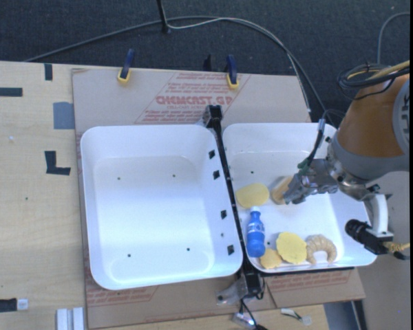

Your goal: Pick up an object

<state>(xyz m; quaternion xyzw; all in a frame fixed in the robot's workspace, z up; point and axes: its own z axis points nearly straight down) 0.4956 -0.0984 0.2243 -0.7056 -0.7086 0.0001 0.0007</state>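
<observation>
Lowered into the right bin (275, 139), gripper (294, 191) down over a tan object (280, 190) beside the yellow disc (252, 195). Jaws hidden, cannot tell whether apart or together. Probably mid-grasp; nothing lifted, 4 other items along the front edge.

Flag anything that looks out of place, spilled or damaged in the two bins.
Nothing stands out. The blue bottle lies on its side in the right bin beside loose yellow pieces; nothing looks spilled or broken. The claw sits low over a tan item.
</observation>
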